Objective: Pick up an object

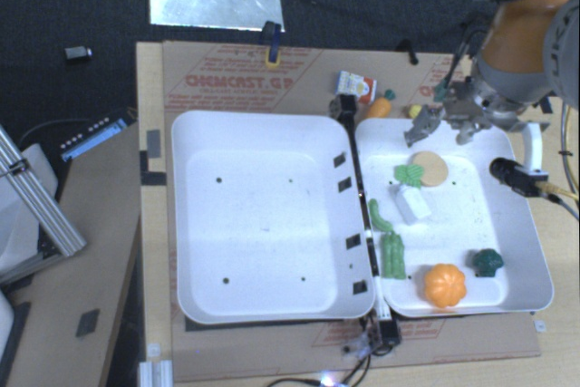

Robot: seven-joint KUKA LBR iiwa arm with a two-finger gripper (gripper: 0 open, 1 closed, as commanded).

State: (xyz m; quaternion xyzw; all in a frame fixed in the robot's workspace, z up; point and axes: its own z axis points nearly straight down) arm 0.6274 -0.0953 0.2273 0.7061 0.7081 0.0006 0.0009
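Gripper [444, 124] of the grey and orange arm hangs over the upper edge of the right-hand white bin [521, 236], its two fingers spread apart with nothing between them. One finger [419, 128] points down toward the bin's upper left corner, the other [467, 130] sits further right; neither touches any object. Just below the fingers lies a tan round disc [430, 169] with a small green leafy piece [407, 174] touching its left side. A white block [413, 203] rests beneath those. Along the bin's left wall lie a green bean pod [379, 216] and a green ridged vegetable [392, 255]. An orange pumpkin [444, 285] and a dark green broccoli floret [487, 262] sit near the bottom edge. The left-hand white bin [263, 213] lies beside it.
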